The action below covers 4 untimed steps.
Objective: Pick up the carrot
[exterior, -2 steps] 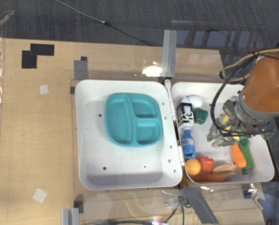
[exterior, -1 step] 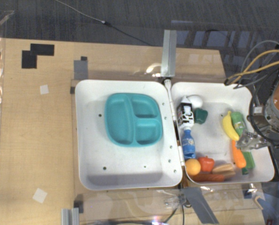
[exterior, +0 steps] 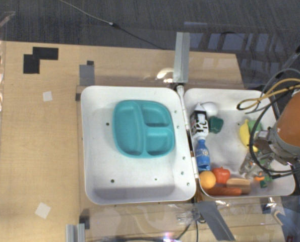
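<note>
Gripper (exterior: 254, 168): low in the right bin's near right corner; whether the fingers are spread or pressed together cannot be told.
Arm (exterior: 295, 125): comes in from the right, its orange band above the wrist, with black and yellow cables looped over it.
Around: a banana (exterior: 245, 133) just beyond the gripper; a tomato (exterior: 221, 175) and an orange (exterior: 207, 179) to its left.
Further: a blue bottle (exterior: 202, 155), a green block (exterior: 216, 125) and a white cup (exterior: 207, 108) along the divider.
Carrot (exterior: 224, 190): flat along the near wall, below a tan block (exterior: 237, 183), just left of the gripper; contact cannot be judged.
Left bin (exterior: 97, 150): holds a teal tray (exterior: 142, 128).
</note>
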### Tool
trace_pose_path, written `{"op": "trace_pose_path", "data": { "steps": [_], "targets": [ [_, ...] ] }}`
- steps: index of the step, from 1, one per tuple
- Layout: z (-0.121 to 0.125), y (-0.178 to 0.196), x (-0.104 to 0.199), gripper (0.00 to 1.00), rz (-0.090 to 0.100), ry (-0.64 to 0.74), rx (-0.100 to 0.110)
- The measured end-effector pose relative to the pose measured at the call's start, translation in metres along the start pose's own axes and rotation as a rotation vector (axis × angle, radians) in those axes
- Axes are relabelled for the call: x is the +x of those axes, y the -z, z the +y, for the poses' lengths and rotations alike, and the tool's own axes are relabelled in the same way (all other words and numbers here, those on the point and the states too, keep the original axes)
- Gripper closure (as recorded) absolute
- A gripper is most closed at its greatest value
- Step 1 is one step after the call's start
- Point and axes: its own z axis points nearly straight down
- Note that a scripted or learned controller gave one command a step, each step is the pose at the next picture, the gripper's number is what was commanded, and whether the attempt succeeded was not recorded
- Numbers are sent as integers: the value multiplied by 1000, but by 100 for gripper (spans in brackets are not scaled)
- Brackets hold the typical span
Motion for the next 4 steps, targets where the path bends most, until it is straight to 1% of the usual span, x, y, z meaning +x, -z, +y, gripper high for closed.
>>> {"op": "trace_pose_path", "data": {
  "steps": [1,2,3,4],
  "targets": [
    [-24,6,-36,100,-1,485,3],
    [-16,-5,22,100,1,704,2],
    [17,62,-28,100,-1,632,8],
    [76,89,-106,100,-4,943,4]
  ]
}}
